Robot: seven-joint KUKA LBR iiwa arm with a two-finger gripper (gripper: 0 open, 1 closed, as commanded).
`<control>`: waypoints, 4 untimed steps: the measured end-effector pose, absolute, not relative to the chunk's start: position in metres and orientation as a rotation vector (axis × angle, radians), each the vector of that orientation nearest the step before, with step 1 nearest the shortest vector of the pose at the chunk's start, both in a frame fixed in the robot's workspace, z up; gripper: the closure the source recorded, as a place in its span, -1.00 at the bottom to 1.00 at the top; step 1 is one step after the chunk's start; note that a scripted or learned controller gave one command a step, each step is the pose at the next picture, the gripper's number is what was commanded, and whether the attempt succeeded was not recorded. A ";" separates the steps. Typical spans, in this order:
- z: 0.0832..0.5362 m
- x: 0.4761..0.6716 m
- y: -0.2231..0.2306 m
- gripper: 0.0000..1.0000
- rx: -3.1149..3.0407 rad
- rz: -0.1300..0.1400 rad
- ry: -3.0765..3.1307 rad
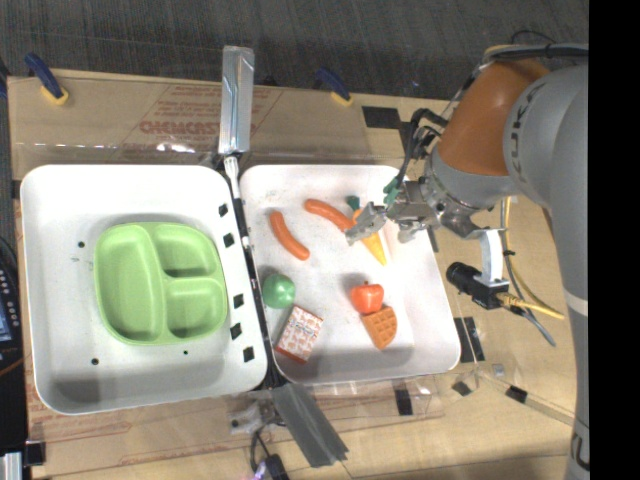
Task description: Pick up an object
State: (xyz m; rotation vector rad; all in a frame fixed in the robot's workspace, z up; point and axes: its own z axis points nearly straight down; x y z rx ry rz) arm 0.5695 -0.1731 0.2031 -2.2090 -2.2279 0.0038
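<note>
My gripper (386, 222) is down in the right bin (425, 343) near its right wall, and it looks open. Just under it lies a carrot (374, 244) with an orange and yellow body and a green top, partly covered by the fingers (364, 218). One orange sausage (327, 213) lies just left of the gripper, and a second sausage (288, 235) lies further left. Nearer the front are a red tomato (367, 295), an orange waffle piece (381, 327), a green ball (279, 290) and a small red-and-white box (300, 332).
The left bin (50, 368) holds a green divided plate (160, 282). A metal divider (235, 98) runs between the bins at the back. The grey arm with its orange band (485, 118) and its cables (520, 303) hangs over the right bin's right side.
</note>
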 end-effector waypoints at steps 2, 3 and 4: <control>0.092 0.658 -0.208 -1.00 -2.112 0.001 -2.326; 0.093 0.658 -0.207 -1.00 -2.065 0.002 -2.366; 0.103 0.657 -0.206 1.00 -2.052 0.008 -2.368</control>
